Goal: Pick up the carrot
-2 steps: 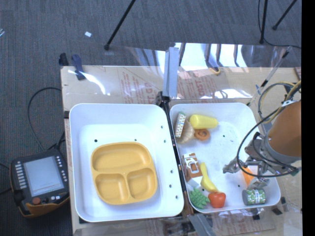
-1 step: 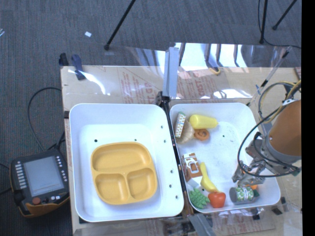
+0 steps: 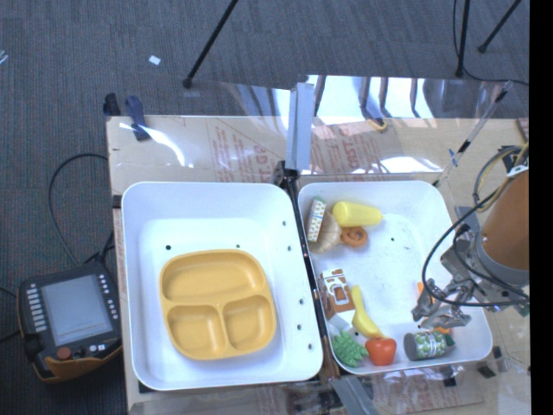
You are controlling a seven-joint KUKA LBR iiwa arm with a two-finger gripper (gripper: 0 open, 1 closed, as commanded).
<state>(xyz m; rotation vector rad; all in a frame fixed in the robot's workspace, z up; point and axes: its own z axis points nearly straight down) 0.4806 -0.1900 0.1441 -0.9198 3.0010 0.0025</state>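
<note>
Fingers: dark metal over the right bin, just above the can in the picture; whether they stand apart or together cannot be told.
Gripper (image 3: pixel 441 306): low over the bin floor, up from the can, with the grey and orange arm (image 3: pixel 510 232) rising further up and to the right of the can.
Carrot (image 3: pixel 422 290): an orange piece showing at the gripper's left edge, up and slightly left of the can, mostly covered by the metal; whether it is gripped cannot be told.
Can (image 3: pixel 429 345): green and grey, lying on its side in the near right corner of the right bin (image 3: pixel 406 193).
Tomato (image 3: pixel 380 350): red, just left of the can.
Green leafy toy (image 3: pixel 348 347): further left of the can, past the tomato.
Banana (image 3: pixel 365 315): yellow, up and left of the can.
Small box (image 3: pixel 335 290): left of the banana, well apart from the can.
Orange ring (image 3: pixel 354 237): far up and left of the can.
Yellow tray (image 3: pixel 218 303): three compartments, in the left bin (image 3: pixel 138 232), well to the left of the can.
</note>
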